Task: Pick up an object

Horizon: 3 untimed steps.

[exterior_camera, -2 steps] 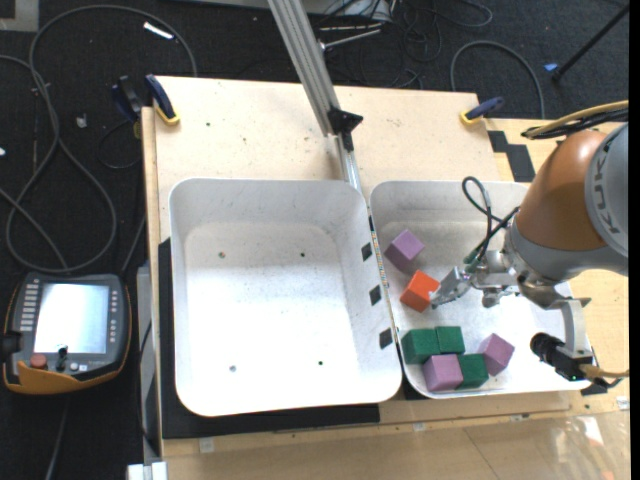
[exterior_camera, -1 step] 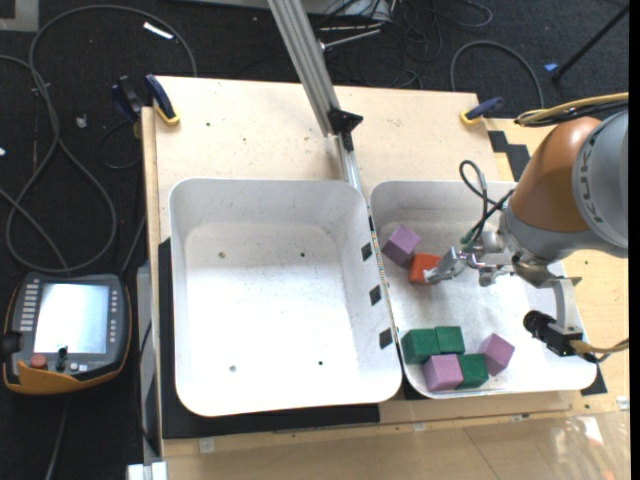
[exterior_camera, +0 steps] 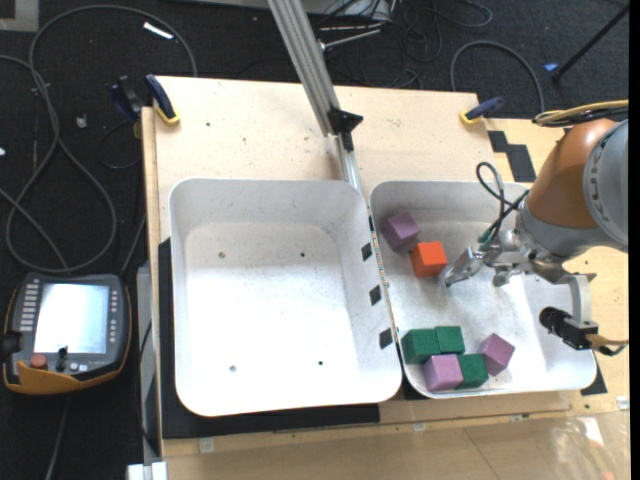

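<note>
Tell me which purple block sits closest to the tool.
The purple block at the right bin's far end, beside the orange block. The other two purple blocks lie at the near end, by the green ones.

No legible text, labels, brands, numbers or signs anywhere.
</note>
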Available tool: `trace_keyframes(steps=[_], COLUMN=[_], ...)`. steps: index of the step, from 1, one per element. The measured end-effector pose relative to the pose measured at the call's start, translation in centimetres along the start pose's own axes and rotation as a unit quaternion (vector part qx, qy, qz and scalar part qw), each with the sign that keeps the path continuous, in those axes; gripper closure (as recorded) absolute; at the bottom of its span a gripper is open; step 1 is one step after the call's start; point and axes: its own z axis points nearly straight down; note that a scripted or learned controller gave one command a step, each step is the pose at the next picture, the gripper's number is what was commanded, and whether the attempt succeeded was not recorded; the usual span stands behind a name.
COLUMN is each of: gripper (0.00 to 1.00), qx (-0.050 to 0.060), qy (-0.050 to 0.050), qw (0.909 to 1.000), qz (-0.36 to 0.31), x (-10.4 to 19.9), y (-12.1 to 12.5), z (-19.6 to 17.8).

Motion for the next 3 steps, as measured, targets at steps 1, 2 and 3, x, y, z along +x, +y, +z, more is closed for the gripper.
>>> trace_keyframes(steps=[1, 2, 3], gripper=[0.00, 0.00, 1.00], qx=[-0.003, 0.007, 0.002], qy=[0.001, 0.001, 0.001], qw=[1.0000, 1.0000, 1.0000], qz=[-0.006, -0.005, -0.004], x=[8.2, 6.2, 6.3], y=[0.8, 6.6, 6.7], z=[-6.8, 0.3, -1.1])
